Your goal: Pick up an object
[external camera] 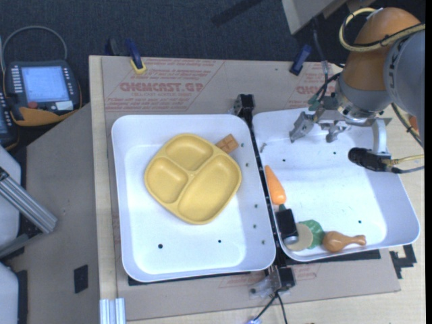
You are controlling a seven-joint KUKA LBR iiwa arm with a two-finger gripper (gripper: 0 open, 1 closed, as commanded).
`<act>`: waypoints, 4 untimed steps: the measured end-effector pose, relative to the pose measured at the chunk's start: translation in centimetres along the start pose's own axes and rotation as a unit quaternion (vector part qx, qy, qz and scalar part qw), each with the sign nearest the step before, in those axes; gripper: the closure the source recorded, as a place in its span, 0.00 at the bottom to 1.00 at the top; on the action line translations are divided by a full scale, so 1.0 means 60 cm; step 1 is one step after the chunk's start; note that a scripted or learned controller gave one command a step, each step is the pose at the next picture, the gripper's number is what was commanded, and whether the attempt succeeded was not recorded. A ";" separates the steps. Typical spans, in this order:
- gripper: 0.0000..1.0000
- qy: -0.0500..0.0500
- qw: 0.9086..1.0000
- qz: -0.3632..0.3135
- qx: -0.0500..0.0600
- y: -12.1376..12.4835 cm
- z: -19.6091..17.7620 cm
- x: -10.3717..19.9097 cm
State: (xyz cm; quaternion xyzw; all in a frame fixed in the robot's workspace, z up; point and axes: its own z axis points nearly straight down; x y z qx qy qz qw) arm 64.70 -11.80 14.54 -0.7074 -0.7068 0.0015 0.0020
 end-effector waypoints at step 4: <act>1.00 -0.001 1.000 -0.001 -0.006 0.020 -0.139 -0.007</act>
